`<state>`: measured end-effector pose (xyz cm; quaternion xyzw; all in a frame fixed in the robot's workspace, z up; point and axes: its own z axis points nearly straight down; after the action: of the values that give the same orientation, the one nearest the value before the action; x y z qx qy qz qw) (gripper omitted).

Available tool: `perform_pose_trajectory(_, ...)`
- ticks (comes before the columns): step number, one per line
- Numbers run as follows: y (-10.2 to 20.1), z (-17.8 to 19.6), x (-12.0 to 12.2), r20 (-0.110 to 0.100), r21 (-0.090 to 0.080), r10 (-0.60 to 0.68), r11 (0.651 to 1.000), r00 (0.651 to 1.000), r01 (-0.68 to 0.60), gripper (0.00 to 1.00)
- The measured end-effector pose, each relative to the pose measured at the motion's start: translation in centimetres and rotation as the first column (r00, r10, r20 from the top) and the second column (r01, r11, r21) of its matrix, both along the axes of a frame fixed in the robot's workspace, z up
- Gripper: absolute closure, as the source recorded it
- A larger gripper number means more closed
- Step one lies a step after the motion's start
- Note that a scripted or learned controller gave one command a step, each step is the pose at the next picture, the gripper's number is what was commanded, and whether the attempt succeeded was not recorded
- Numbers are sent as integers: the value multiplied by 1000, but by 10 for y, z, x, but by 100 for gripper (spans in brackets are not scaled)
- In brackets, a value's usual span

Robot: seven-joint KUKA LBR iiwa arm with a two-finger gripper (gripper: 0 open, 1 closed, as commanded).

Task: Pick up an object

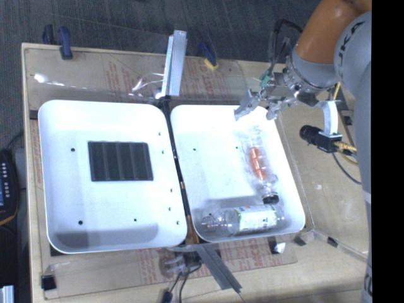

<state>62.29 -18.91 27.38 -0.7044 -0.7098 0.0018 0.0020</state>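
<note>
The end effector (261, 103) hangs over the right bin's (214, 169) two o'clock corner, its two fingers spread apart with nothing between them. Below it, toward five o'clock, a clear bottle with orange contents (257, 161) lies lengthwise along the bin's right side (black cap toward six o'clock). A second clear bottle with a pale label (243, 220) lies across the near wall. The left bin (63, 188) holds a dark ribbed slab (120, 161).

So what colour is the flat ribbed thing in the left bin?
Dark grey, nearly black pad, in the camera view.
</note>
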Motion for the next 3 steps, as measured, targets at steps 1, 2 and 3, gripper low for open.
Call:
perform_pose_trajectory(1,-21,-53,-34,0,-1,61,998,998,-61,0)
perform_pose_trajectory(2,-19,-77,-18,1,2,118,993,993,-118,0)
perform_pose_trajectory(3,-20,-107,-63,1,1,138,991,991,-138,0)
